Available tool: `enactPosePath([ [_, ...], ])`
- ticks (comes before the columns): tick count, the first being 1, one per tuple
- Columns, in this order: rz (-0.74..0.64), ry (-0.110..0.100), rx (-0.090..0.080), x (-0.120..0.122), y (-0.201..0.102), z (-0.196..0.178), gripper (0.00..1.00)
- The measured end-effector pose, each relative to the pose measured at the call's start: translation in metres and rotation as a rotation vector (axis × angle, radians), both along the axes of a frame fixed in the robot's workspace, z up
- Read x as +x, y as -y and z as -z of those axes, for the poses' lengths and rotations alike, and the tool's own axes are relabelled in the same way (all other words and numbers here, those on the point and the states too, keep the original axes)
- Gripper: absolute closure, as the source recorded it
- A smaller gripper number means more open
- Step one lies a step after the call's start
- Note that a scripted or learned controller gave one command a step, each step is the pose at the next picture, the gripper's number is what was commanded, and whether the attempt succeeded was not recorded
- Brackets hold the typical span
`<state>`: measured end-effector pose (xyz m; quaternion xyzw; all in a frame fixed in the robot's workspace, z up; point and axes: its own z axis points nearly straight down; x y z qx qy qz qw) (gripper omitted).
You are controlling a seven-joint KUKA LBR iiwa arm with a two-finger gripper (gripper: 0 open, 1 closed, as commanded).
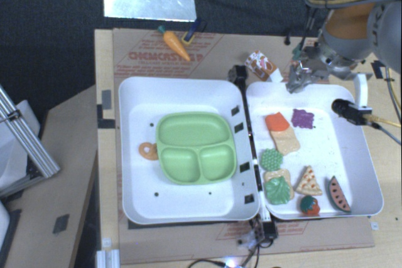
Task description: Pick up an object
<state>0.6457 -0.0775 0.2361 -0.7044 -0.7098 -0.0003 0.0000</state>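
Here, two shallow white bins sat side by side on a bench, seen from above at a slant. The left bin (pixel 135 103) held a green divided tray (pixel 195 147) and a small pretzel (pixel 148 151) just beside the tray's left edge. The right bin (pixel 358 154) held toy foods: an orange block (pixel 277 122), purple grapes (pixel 303 118), a tan slice (pixel 287 142), a green round piece (pixel 271 159), a leafy green piece (pixel 277 188), a pizza wedge (pixel 308 182), a watermelon slice (pixel 339 193) and a strawberry (pixel 308 204). A toy carrot (pixel 176 45) lay on the bench beyond the bins. The gripper (pixel 296 81) hung over the right bin's far rim, apart from every toy; how it was set could not be told.
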Motion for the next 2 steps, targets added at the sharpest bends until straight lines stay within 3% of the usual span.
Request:
enactPosePath([
  [1, 0.0, -0.004, 0.001, -0.047, -0.031, 0.017, 1.0],
  [2, 0.001, 0.002, 0.0, -0.051, -0.041, 0.001, 1.0],
])
